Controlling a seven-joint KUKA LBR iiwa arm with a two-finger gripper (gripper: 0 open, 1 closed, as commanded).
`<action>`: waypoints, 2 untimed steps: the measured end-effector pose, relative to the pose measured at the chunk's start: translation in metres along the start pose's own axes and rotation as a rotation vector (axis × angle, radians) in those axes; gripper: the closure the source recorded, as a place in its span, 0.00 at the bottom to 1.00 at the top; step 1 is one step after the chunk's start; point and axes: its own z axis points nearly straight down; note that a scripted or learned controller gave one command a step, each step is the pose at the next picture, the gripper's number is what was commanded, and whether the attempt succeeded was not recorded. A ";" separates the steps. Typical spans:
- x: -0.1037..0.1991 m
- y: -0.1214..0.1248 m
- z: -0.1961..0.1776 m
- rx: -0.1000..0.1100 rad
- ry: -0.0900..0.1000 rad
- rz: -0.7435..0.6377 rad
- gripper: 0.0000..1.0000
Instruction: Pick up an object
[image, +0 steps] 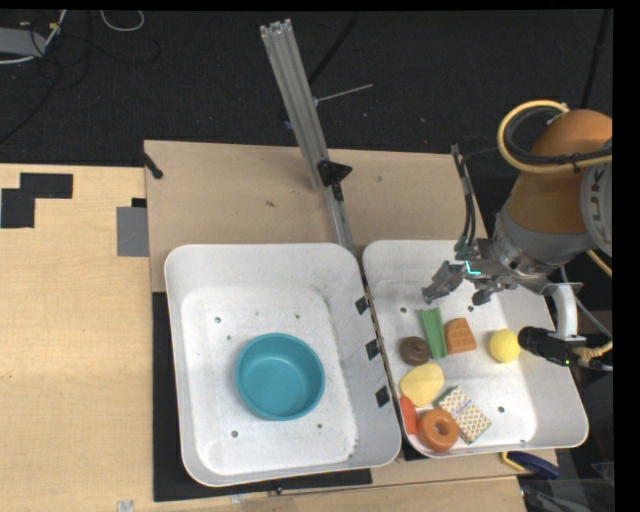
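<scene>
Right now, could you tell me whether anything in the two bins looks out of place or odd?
Nothing stands out. The teal bowl sits upright in the left bin; the small items cluster loosely in the right bin.

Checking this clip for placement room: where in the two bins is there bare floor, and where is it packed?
Left bin: bare all around the teal bowl, widest along its far side. Right bin: bare at the far-left corner and right of the yellow ball. Crowded from the green block to the orange ring.
</scene>
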 end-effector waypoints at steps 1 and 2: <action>0.000 0.000 0.000 0.000 0.000 0.000 0.00; -0.007 0.004 0.058 0.005 0.000 0.000 0.00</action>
